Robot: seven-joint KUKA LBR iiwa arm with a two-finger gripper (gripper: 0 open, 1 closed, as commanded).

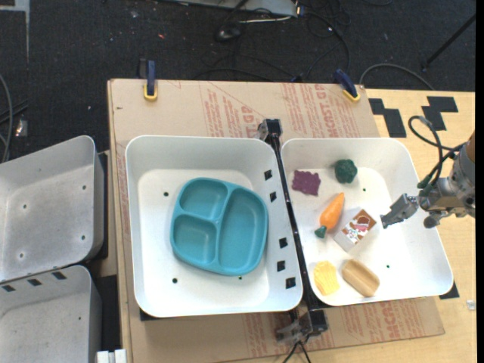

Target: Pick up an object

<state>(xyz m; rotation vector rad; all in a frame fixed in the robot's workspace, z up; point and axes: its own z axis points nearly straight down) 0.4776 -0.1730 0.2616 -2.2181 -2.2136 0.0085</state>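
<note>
The right bin (428,272) holds several small objects: a purple piece (306,181), a dark green ball (345,170), an orange carrot (331,212), a white and red box (357,228), a yellow piece (326,277) and a tan bread-like block (361,277). My gripper (409,218) hangs over the right side of this bin, open, with nothing between its fingers. One dark finger (396,212) points left toward the box, a short gap away from it. The wrist stands at the bin's right rim.
A teal divided plate (220,225) lies in the left bin (140,203). A black divider with clips (286,218) runs between the bins. Spare white bin lids (45,203) lie off the bench to the left. Cables cross the dark floor behind.
</note>
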